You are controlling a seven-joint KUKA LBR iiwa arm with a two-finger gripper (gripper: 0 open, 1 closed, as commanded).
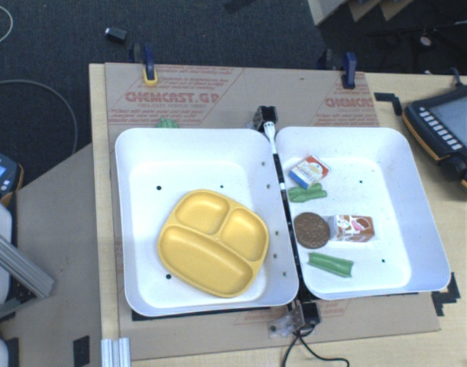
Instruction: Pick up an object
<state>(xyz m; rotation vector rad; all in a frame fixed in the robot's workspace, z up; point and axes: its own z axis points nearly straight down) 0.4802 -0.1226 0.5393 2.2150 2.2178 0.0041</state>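
Yellow tray (213,241) fills the left bin (134,205); right of it, the brown disc (312,229) lies apart, favouring a vertical grasp. Gripper state: cannot tell.

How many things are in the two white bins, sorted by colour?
Yellow: 1, the yellow plastic divided plate in the left bin.
Green: 2, the green bean-shaped pod and the green pod lower down, both in the right bin.
Brown: 1, the round brown disc.
Mixed colours: 2, the small blue, white and red box and the brown and white packet.
Total: 6
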